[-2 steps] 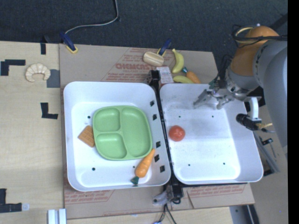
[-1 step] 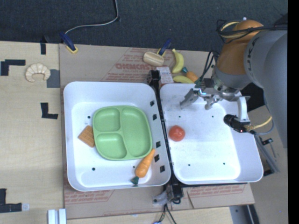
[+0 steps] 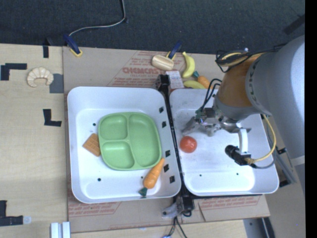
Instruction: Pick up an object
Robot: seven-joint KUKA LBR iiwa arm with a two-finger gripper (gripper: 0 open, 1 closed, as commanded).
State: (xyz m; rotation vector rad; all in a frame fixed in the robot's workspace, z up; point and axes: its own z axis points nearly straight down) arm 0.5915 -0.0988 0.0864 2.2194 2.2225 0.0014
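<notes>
Small round red tomato (image 3: 187,144), smooth and glossy, sits loose on right bin (image 3: 218,182) floor near divider. Pincer (image 3: 194,124) hovers just above-right of it; finger spread impossible to tell.

A small, round, red tomato-like ball (image 3: 187,144) lies in the right white bin (image 3: 223,182). It rests near that bin's left wall, about midway along it.

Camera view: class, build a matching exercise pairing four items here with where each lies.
Things:
1. tomato
2. carrot
3. croissant
4. green plate

Places:
A. on the bench, left of both bins
B. middle of the left bin
C. in the right bin, near the hand
D. left bin, against its right wall

Pairs: 1-C, 2-D, 3-A, 4-B
</notes>
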